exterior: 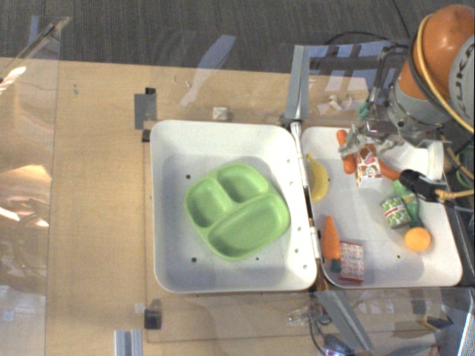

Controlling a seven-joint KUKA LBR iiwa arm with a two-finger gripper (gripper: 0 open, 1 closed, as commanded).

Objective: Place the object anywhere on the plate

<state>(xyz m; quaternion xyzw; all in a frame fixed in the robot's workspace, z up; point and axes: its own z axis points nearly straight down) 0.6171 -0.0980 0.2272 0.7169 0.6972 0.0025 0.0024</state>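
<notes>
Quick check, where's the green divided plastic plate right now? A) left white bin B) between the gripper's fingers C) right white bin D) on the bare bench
A: the green divided plastic plate lies flat in the left white bin, with nothing on it; the food items sit in the right white bin.

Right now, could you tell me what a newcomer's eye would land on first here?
Most striking is the green divided plate, alone in the left bin. Next comes the grey and orange arm at the upper right, its pincer over the right bin, which holds a banana, a carrot and an orange.
</notes>
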